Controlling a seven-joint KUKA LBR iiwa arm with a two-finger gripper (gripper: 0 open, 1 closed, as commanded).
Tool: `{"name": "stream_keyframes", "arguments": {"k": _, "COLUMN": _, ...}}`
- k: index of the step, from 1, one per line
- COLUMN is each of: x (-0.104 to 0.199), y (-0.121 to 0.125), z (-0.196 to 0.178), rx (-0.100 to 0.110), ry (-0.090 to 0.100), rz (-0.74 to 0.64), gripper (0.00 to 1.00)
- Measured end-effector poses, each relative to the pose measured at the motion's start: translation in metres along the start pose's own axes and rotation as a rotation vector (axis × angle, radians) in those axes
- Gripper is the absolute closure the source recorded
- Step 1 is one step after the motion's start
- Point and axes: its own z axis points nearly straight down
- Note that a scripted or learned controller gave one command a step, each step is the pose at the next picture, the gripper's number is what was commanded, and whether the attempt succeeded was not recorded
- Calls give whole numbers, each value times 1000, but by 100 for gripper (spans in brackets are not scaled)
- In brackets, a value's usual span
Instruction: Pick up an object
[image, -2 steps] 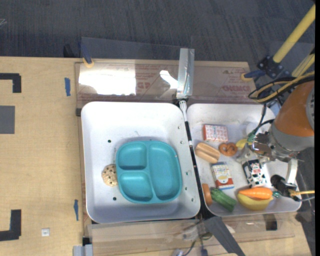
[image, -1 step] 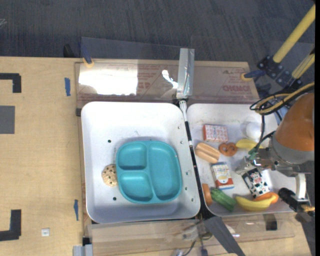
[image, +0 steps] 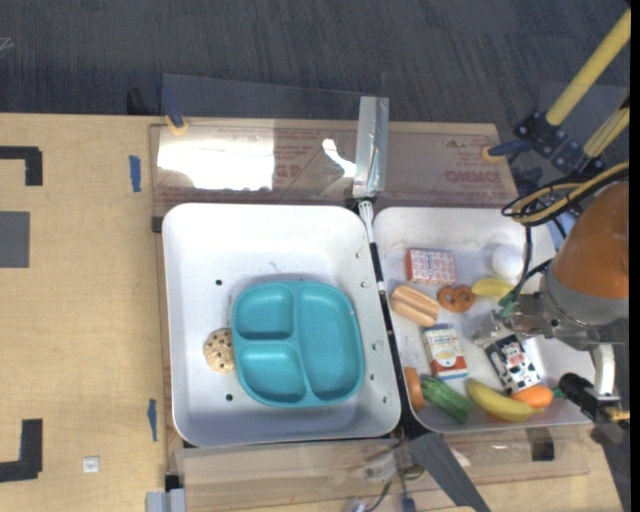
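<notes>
Left bin (image: 190, 300): teal divided tray (image: 297, 342), cookie (image: 219, 350) touching its left edge. Right bin (image: 455, 222): hot dog (image: 415, 303), cartons, banana (image: 500, 401), crowded; gripper (image: 508, 318) hovering above them, grip state not discernible. Advice: descend squarely on one isolated item, avoiding neighbours; bench wooden, floor dark carpet.

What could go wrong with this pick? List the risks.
1. Crowding: the right bin holds packed items, so the pincer may nudge the black-and-white carton or the banana instead of grasping one.
2. The small carton and hot dog lie close together; a descent there could catch both.
</notes>
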Motion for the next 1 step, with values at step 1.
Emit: {"name": "stream_keyframes", "arguments": {"k": 1, "x": 45, "y": -25, "z": -109, "rx": 13, "ry": 2, "rz": 71, "gripper": 100}}
